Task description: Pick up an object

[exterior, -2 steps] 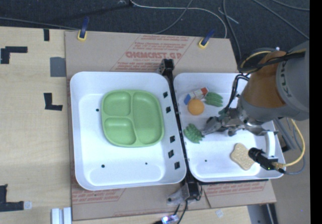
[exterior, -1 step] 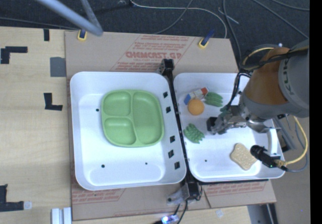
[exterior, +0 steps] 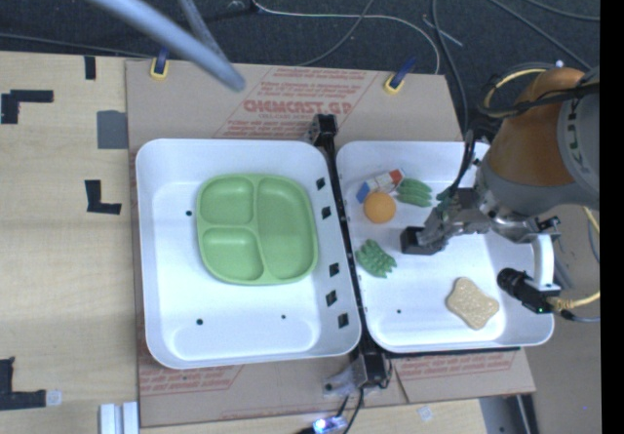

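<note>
Toys (exterior: 380, 209) lie in white bins (exterior: 161, 227) on cardboard (exterior: 292, 96); gripper (exterior: 417, 240) state unclear.

I see the wooden bench (exterior: 58, 256) filling the left and lower frame, with black tape marks (exterior: 95, 196) along its left side. A brown cardboard sheet (exterior: 292, 96) lies flat on it at centre. Two white bins sit side by side on that sheet: the left bin (exterior: 166, 325), the right bin (exterior: 429, 330), edges touching mid-frame.
</note>
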Controlling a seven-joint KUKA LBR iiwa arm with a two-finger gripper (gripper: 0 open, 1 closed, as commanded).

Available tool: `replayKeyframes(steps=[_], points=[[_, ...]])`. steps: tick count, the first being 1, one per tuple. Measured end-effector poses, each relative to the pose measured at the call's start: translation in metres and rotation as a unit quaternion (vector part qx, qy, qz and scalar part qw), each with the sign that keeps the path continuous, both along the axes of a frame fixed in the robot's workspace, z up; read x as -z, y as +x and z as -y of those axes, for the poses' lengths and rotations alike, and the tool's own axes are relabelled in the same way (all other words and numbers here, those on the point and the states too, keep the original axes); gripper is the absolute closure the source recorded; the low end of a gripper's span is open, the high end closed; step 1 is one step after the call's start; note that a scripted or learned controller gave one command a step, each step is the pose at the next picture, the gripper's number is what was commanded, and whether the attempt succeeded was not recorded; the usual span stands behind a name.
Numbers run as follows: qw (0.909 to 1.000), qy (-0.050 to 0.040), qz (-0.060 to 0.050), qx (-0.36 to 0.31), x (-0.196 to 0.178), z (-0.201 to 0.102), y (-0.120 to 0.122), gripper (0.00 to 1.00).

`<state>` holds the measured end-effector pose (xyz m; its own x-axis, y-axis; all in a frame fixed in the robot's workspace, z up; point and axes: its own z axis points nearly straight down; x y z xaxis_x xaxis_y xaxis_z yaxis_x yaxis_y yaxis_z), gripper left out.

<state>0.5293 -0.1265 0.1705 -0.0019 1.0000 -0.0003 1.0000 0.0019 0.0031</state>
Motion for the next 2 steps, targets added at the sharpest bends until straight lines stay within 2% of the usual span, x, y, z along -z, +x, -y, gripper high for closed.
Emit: replayKeyframes(steps=[1, 2], points=[[1.0, -0.0004, 0.0, 0.0, -0.053, 0.0, 0.001, 1.0], [1.0, 0.0009, -0.002, -0.002, -0.048, -0.053, 0.009, 1.0]])
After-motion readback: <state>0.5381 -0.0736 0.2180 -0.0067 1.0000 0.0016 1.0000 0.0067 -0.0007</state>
